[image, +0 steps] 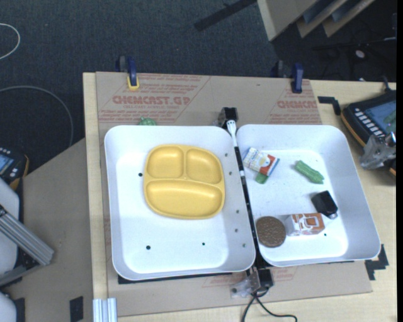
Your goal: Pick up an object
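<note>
1. The arm's grey end [380, 151] is showing at the right edge, just outside the right bin [352, 157] (open or closed, I cannot tell).
2. Nearest it, 1 green piece [308, 170] and 1 black block [325, 203] are lying in that bin.
3. Farther off, 1 brown disc [271, 231] is touching an orange-white packet [306, 224].
4. Farthest away, 1 yellow plate [184, 181] is sitting in the left bin [126, 214].

A bench on dark carpet, seen from above.
The floor [94, 34] was dark blue-grey carpet, with a thin pale cable [38, 94] looping over it at the left. The bench [60, 188] was light wood, topped by a brown board [189, 97] printed in red and held by two blue clamps [131, 70] at its far edge. Pale furniture [302, 16] stood at the top right. A metal rail [25, 236] lay slantwise at the lower left. The light was even and soft.
</note>
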`<action>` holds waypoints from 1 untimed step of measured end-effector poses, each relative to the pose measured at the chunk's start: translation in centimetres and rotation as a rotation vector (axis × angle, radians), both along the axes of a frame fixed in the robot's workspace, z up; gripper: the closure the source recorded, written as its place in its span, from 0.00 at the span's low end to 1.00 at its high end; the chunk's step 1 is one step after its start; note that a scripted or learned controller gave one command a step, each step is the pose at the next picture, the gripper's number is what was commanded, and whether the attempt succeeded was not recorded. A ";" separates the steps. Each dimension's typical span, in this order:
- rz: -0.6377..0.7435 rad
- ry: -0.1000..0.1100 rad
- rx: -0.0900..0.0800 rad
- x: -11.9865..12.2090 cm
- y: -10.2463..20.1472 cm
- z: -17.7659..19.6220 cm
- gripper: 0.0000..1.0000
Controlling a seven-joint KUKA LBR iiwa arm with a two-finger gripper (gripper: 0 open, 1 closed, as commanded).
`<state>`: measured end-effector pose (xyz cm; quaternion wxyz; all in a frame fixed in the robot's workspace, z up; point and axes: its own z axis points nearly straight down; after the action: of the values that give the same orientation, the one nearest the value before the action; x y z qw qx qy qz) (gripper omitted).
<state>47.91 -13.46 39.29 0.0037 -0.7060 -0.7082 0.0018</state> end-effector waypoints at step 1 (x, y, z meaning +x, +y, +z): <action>-0.008 -0.024 -0.011 0.0 -5.9 11.7 1.00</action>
<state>47.92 -19.39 51.02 -0.0086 -0.7089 -0.7053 -0.0027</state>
